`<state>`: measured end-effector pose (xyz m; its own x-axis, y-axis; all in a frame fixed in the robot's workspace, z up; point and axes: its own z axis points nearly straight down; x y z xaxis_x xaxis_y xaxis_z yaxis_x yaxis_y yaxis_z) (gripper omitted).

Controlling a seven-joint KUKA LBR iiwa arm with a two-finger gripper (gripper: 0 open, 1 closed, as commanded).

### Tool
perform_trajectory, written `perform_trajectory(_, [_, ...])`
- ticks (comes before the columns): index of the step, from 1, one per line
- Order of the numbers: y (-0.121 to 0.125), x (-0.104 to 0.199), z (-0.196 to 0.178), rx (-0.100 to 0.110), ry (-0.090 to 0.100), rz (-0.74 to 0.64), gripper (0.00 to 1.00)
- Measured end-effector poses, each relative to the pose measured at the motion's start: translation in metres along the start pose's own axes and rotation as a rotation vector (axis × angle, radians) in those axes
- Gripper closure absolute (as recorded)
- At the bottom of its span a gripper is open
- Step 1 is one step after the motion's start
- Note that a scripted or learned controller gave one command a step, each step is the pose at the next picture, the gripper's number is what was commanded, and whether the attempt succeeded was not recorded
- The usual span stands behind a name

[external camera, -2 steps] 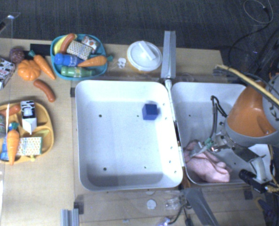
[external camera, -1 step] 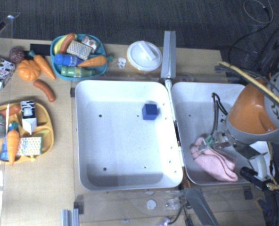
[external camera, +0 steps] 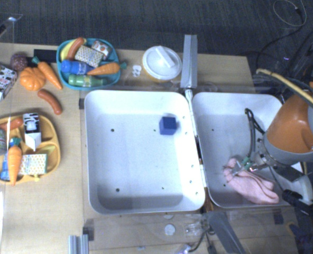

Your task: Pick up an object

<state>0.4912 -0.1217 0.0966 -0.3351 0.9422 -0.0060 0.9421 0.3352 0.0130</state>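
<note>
A small blue cube (external camera: 168,125) lies in the left bin (external camera: 109,194), toward its upper right. A crumpled pink cloth (external camera: 252,186) rests in the lower part of the right bin (external camera: 220,115). My gripper (external camera: 246,165) is low in the right bin, right at the cloth's upper left edge and seemingly touching it. The arm's orange band (external camera: 293,128) hangs above the bin's right side and hides part of it.
A metal divider post (external camera: 188,62) stands between the bins at the back. A white lidded bowl (external camera: 162,62), a blue bowl of toy food (external camera: 89,63) and a yellow tray of toy food (external camera: 24,150) sit outside the bins. Cables (external camera: 254,123) trail near the gripper.
</note>
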Motion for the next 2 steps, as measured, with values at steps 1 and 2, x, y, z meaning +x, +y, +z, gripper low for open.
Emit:
perform_trajectory(1, [0.000, -0.001, 0.000, 0.001, -0.001, 0.001, 0.00])
perform_trajectory(2, [0.012, 0.029, 0.005, -0.005, -0.004, -0.026, 0.00])
